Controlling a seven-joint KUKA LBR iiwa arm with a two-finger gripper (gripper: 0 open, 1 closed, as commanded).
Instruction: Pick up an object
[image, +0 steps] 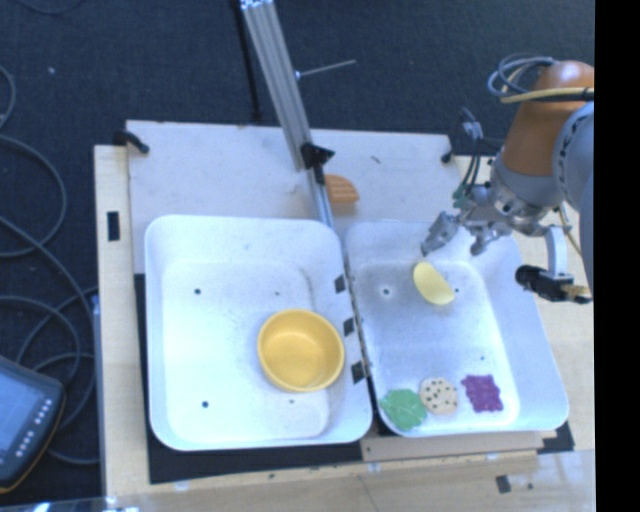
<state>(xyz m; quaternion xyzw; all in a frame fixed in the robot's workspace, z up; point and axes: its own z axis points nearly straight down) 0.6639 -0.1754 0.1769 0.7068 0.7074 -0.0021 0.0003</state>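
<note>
My gripper (457, 241) hangs over the back of the right bin (520, 340), open, with nothing between its fingers (436, 238). Just in front of it and a little to the left, a small pale yellow object (433, 283) lies on the bin floor, apart from the fingertips. Along the front edge of the same bin sit a green piece (403, 408), a round speckled cookie (438, 396) and a purple piece (483, 392). A yellow bowl (300, 349) stands upright in the left bin (180, 300), near its right wall.
A slanted metal post (285, 90) rises from the bench behind the divide between the bins. An orange object (342, 190) lies on the bench beside the post's foot, outside the bins. Cables and a tablet (25, 420) lie on the floor at left.
</note>
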